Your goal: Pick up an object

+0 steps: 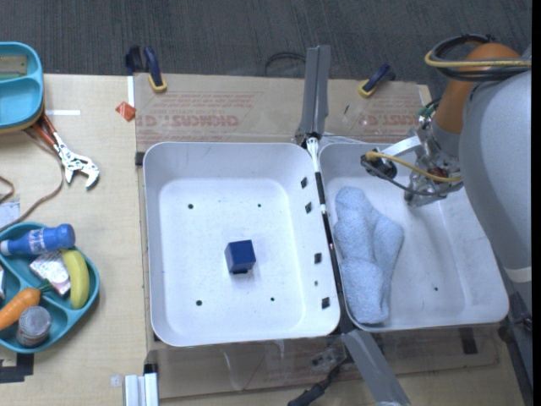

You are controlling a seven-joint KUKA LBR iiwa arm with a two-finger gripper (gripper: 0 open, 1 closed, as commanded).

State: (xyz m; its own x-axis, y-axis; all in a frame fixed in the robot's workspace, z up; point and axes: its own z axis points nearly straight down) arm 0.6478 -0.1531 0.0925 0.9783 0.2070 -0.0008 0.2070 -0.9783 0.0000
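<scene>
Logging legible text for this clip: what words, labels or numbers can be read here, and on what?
Red print on the cardboard sheet behind the bins: appears upside down and mirrored, too faint to read.
Label on the blue-capped bottle in the blue tray: too small to read.
Blue cube: no markings visible.

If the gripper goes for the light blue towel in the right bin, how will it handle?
The towel looks soft and bunched, so it will likely sag and drape when lifted. It is probably light. A pinch may catch only a fold, and its fuzzy surface seems unlikely to slip.
</scene>
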